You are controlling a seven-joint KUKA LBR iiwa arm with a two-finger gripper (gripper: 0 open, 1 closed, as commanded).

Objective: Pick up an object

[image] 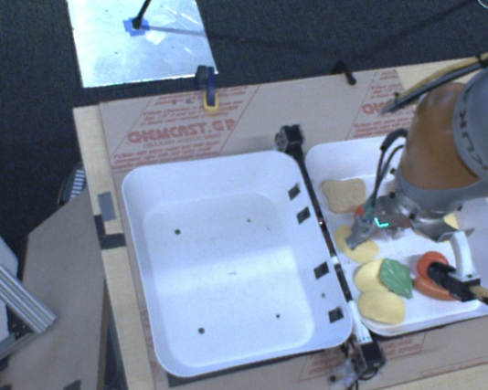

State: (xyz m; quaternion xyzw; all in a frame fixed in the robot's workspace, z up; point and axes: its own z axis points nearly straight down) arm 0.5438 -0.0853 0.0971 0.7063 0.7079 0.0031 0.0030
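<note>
Worktop [167, 123] carries two white bins. The left bin [228, 266] shows only bare floor. All the loose items are in the right bin [349, 155].

The arm [459, 149] reaches in from the right and covers most of the right bin's far side. The end effector [360, 237] is low over the near-left part of that bin, at the divider side, just above a small yellow piece [361, 254]. Can't tell if it's wide or narrow, as the tip is blurred and seen from above.

Items, big to small:
- tan flat slab [346, 193], just beyond the end effector
- yellow lump [383, 307], at the near wall
- second yellow lump [367, 276], touching the green piece [395, 277]
- orange-red piece [426, 286], to the right, partly behind robot hardware

Progress: looks like the reach or descent stage. Nothing is visibly gripped and nothing is lifted. The likely target is the small yellow piece under the tip, but that's a guess. Grasp and lift are left to do.

Hidden or unclear:
- the arm blocks the right bin's right half, so there may be more items there
- can't tell if the tip is touching the small yellow piece
- the orange-red piece's shape is unclear
</note>
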